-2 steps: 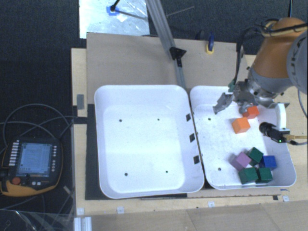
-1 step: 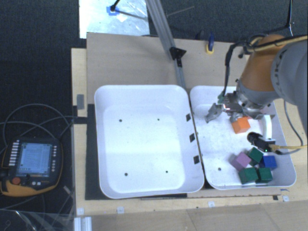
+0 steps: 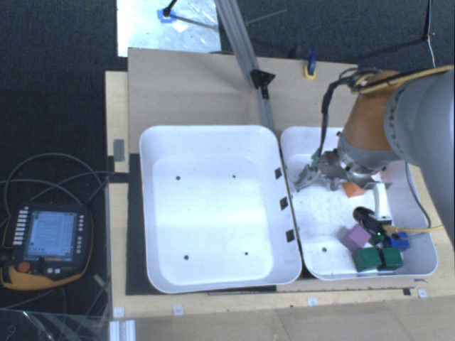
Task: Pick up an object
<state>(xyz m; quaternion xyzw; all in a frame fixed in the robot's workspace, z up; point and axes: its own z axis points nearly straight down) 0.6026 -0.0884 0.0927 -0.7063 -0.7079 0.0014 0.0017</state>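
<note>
Front edge: pale bench (image 3: 213,311) ran along the bottom, bare wood colour, with dark mat under both bins.
Handset: yellow-edged control pad (image 3: 46,246) sat on dark carpet (image 3: 57,84) at the left, its cables looping around it.
Green blocks: two dark green blocks (image 3: 377,259) lay in the near corner of the right bin (image 3: 313,261), touching each other.
Purple block: purple block (image 3: 355,237) sat just beside the green ones, a small blue piece (image 3: 399,241) next to them.
Left bin: left bin (image 3: 213,204) was plain white.
Orange piece: something orange (image 3: 352,189) showed just under the wrist; I could not tell what it was.
Pincer: gripper (image 3: 318,172) hung low over the right bin's middle, apart from the blocks; open or closed, I could not tell.
Progress: nothing looked lifted, so picking seemed not yet done.
Arm: grey arm (image 3: 419,119) with orange band reached in from the right.
Far side: metal pole (image 3: 238,41) slanted over the bench, and a shiny sheet (image 3: 156,20) lay on the carpet beyond.
</note>
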